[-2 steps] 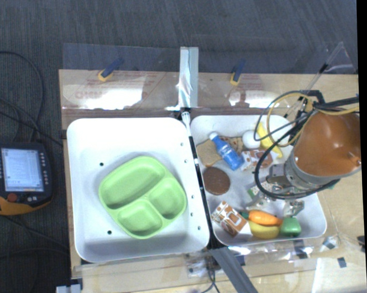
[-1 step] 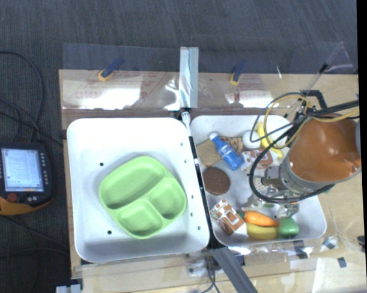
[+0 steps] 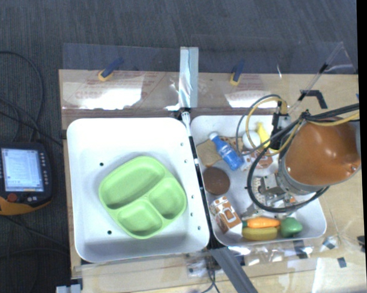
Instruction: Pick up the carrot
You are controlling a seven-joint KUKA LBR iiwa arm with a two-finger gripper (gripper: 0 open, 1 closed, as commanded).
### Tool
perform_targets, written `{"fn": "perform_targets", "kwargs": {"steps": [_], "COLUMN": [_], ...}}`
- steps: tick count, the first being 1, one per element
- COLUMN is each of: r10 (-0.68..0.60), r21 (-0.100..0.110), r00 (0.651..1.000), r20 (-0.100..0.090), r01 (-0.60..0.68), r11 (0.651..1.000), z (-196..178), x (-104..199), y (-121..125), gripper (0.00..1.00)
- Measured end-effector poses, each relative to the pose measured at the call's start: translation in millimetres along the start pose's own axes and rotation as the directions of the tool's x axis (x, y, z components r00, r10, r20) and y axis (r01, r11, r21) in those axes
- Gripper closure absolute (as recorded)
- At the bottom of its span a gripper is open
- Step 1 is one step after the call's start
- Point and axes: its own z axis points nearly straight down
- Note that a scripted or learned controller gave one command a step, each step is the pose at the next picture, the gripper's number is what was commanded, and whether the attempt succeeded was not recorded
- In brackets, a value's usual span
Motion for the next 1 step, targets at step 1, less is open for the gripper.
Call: {"fn": "perform_targets", "kwargs": {"steps": [1], "r10": [-0.003], "r21": [-0.002], "r00": [1.000], "r20": [0.002], "r01": [0.003], "r11": [1.000], "z": [-9.9], "x": [-3.4], "y": [-1.2], "gripper": [1.00]}}
